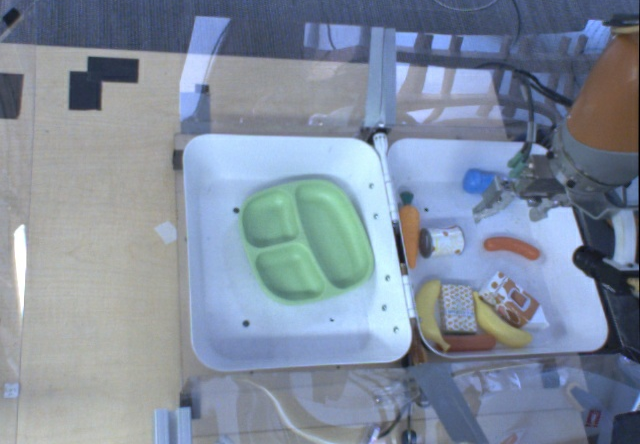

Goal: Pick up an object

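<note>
Two shallow white bins side by side on the bench, left bin (205, 332) and right bin (590, 332), touching along a shared middle edge. In the left bin, just a green divided plate (305, 240), three compartments, lying flat near the centre.

Across the right bin, several small candidates for picking. Far and left of centre, a blue object (478, 180), too small to identify. Along the left wall, an orange carrot (409, 234), green top pointing far. Just right of the carrot, a small can (443, 241) lying on its side. Right of the can, a red sausage (512, 248), alone on bare floor. In the near part, a crowded cluster: a yellow banana (428, 310), a patterned box (458, 308) lying against it, a second banana (505, 326), an orange-and-white packet (510, 297).

Reaching in from the right, the arm (610, 102), orange band uppermost. Below it, the gripper (515, 210), hanging over the far half of the right bin, right of the blue object and just beyond the red sausage. Fingers spread apart, pinching nothing.
</note>
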`<state>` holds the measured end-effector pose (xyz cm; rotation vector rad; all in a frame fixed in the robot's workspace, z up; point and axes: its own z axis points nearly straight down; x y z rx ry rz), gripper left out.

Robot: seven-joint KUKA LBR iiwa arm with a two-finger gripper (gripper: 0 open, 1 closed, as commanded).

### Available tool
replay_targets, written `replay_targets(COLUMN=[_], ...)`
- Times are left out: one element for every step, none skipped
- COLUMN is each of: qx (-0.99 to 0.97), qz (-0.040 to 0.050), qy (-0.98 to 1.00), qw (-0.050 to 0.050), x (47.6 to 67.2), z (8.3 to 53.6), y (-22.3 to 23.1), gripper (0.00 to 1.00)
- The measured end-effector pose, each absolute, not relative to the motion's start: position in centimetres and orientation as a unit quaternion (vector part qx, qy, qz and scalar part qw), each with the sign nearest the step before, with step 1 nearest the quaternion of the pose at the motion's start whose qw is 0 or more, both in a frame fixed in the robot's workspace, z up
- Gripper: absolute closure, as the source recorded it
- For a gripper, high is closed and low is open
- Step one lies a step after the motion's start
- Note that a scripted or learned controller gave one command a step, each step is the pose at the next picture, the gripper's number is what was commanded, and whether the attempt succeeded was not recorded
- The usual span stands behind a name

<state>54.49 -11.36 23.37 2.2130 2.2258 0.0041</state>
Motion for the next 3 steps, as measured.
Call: replay_targets(qx=[0.633, 0.6, 0.668], qz=[0.0026, 0.0022, 0.0025], qy=[0.774, 0.8, 0.744], qw=[0.006, 0.003, 0.005], x=[55.8, 60.0, 53.3], z=[9.0, 10.4, 8.9], y=[-18.2, -14.0, -18.2], gripper=[0.0, 0.0, 0.0])
